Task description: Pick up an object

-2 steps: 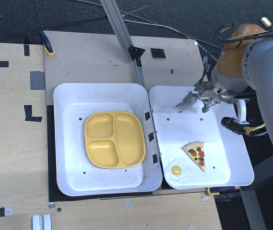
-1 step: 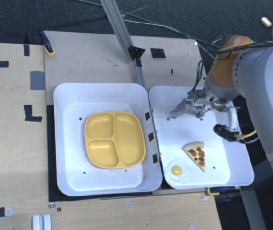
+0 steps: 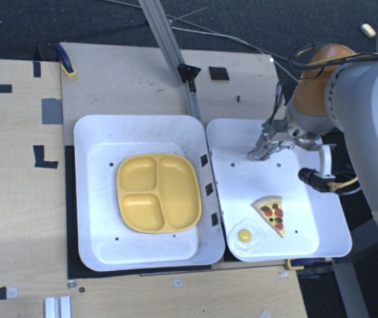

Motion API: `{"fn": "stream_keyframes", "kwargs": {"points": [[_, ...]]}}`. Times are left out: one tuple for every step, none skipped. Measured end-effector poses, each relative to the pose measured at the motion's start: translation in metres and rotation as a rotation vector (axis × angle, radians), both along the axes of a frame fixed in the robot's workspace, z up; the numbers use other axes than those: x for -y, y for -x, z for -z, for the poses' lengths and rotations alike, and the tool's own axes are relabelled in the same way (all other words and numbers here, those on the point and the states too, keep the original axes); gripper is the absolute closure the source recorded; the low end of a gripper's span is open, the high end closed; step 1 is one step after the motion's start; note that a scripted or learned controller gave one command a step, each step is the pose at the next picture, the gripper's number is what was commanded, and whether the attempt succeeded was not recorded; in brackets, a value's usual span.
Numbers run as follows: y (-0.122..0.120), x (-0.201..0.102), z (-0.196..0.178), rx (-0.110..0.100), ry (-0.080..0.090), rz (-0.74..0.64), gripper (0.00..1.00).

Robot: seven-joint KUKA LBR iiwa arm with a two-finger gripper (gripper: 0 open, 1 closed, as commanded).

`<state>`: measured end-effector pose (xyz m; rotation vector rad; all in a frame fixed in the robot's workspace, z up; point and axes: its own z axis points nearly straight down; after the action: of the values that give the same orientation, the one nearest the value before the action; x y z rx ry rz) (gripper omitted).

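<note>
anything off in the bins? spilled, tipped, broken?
Nothing stands out. The yellow divided plate lies flat in the left bin. The pizza slice and fried egg lie apart on the floor of the right bin, with the gripper over that bin's upper part.

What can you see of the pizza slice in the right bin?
The pizza slice is a small toy wedge, plastic by its look, with a pale crust edge at its upper left, yellow cheese and red round toppings. It lies flat on the floor of the right bin, tip pointing toward the near right. Nothing touches it; the fried egg lies close by at its lower left, and the gripper is apart, further back.
</note>
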<state>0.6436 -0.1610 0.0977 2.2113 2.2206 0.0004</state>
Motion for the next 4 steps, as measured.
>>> {"fn": "stream_keyframes", "kwargs": {"points": [[0.004,-0.005,-0.044,-0.005,-0.006,0.003,1.0],[0.01,-0.008,-0.09,-0.003,-0.005,0.002,1.0],[0.012,-0.008,-0.133,-0.002,-0.004,0.003,1.0],[0.011,-0.008,-0.186,-0.001,-0.004,0.002,1.0]]}}
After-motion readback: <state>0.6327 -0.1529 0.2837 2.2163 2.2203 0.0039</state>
